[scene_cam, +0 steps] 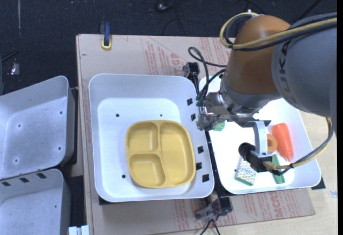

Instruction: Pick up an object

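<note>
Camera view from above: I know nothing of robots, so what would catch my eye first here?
Most likely the big grey arm with its orange band, reaching in from the right over the right bin. Next, the yellow divided tray lying in the left bin. Then the small things under the arm: an orange carrot-like piece and a speckled green and white block.

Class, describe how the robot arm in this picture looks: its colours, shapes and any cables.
The grey KUKA arm is thick and rounded, with a glossy orange band bulging above the wrist. A yellowish cable loops over the band and black cables trail near the wrist. Part of a dark letter marking shows on the grey shell.
</note>
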Available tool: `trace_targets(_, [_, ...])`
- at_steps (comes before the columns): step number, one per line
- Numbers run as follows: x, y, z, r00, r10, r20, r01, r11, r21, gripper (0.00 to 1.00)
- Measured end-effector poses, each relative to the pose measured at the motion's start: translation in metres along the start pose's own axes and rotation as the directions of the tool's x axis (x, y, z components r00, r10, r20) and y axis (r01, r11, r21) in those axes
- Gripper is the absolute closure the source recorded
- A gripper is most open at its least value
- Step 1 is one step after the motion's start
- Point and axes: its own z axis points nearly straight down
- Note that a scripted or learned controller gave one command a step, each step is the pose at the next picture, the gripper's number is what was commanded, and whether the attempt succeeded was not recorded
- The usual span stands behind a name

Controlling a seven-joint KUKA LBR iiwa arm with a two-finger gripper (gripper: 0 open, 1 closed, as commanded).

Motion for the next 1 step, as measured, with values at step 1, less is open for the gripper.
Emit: trace_targets(1, [0.0490, -0.0057, -0.0008, 1.000, -0.001, 0.000, 0.001, 1.000, -0.001, 1.00])
